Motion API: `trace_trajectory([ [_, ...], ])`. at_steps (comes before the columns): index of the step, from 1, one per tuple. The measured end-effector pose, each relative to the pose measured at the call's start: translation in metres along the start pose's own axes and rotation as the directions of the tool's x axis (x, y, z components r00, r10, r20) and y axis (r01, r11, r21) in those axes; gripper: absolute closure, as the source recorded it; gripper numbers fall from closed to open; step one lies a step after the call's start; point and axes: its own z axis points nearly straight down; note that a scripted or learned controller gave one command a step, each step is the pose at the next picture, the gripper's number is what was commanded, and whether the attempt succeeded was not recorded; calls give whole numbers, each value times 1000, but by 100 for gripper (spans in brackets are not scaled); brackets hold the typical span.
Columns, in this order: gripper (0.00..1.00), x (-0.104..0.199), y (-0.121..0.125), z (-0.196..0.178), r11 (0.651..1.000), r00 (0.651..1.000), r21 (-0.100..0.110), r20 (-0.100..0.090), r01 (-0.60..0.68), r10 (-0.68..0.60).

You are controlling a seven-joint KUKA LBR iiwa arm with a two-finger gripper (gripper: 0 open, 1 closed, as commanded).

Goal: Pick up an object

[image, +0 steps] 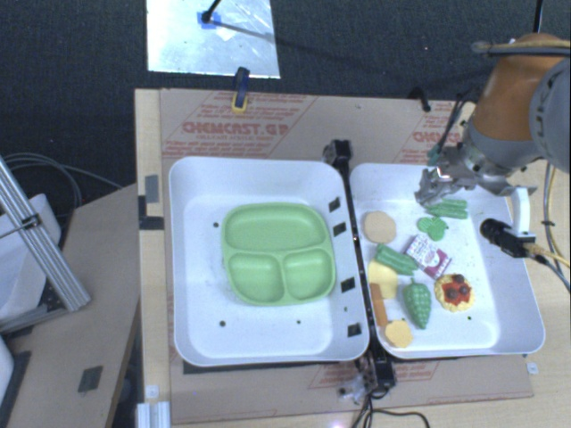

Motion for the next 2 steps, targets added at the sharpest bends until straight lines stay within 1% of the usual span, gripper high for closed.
trace_trajectory([
  [1, 0, -5, -1, 6, 1000, 1000, 6, 2, -7, 7],
  [2, 0, -82, 45, 102, 1000, 1000, 3, 6, -11, 11],
])
